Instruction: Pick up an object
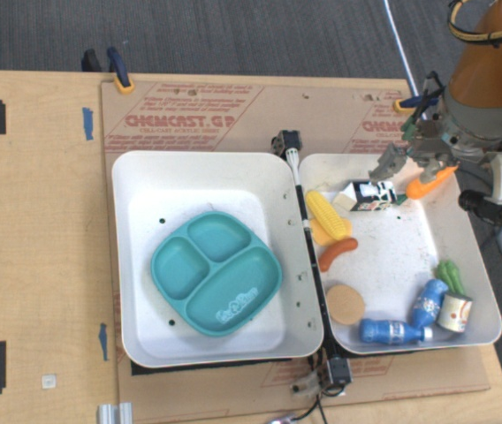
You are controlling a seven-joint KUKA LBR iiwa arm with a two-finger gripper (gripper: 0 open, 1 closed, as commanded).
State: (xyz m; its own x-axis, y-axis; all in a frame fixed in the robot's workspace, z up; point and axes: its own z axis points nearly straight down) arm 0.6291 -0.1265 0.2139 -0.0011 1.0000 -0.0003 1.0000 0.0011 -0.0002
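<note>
Carrot point(430, 183) lies slanted, tip toward the far right, just beside the gripper point(399, 161), whose opening I cannot tell

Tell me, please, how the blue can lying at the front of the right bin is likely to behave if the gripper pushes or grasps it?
The blue can lies on its side, so a sideways push would probably roll it. Another blue can sits close by and may get nudged. Its rounded, smooth-looking body could slip between two fingers unless squeezed across the middle.

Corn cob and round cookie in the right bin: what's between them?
In the camera view, a small sausage lies between the corn cob and the cookie, on the right bin's floor near its left wall.
</note>
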